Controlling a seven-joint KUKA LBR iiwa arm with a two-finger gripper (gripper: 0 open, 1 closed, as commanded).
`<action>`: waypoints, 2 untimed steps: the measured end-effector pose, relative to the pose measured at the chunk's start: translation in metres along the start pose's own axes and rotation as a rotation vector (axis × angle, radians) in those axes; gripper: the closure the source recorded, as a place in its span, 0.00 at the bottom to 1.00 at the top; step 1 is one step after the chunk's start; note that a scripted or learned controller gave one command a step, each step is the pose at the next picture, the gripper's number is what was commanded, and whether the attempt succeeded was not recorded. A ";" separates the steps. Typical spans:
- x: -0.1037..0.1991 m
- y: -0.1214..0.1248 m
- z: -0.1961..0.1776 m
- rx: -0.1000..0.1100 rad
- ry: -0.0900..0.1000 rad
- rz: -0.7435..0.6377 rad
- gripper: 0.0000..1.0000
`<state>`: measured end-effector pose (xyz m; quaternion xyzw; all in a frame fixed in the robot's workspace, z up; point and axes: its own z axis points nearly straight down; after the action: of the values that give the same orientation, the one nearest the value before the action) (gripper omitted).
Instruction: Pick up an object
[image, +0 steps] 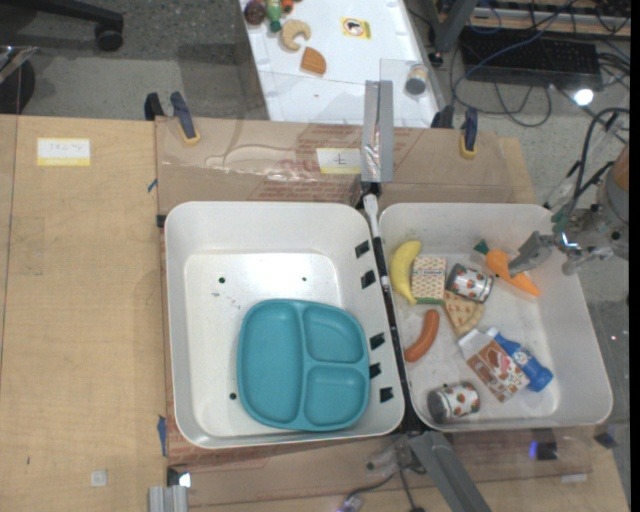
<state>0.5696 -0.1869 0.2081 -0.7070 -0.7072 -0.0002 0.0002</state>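
Observation:
The right bin (590, 400) holds several toy foods. A yellow banana (403, 270) lies at its left, beside a small cream box (429, 277) and a tipped can (469, 284). An orange carrot (510, 272) lies near the far right corner. Lower down are a red sausage (422, 335), a tan wedge (463, 315), a brown and blue pouch (505, 365) and a second can (455, 401). My gripper (560, 245) hangs at the bin's right rim, just above and right of the carrot. Nothing shows held in it.
The left bin (190, 300) holds a teal divided plate (302, 365). A black-clipped divider (378, 290) runs between the bins. A metal post (376, 130) stands behind them. Cables and a stand sit at the far right.

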 end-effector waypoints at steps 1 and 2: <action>0.027 0.046 0.088 -0.029 -0.009 -0.163 0.00; 0.021 0.054 0.094 -0.048 -0.010 -0.106 0.00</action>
<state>0.6236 -0.1658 0.1143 -0.6683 -0.7435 -0.0135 -0.0204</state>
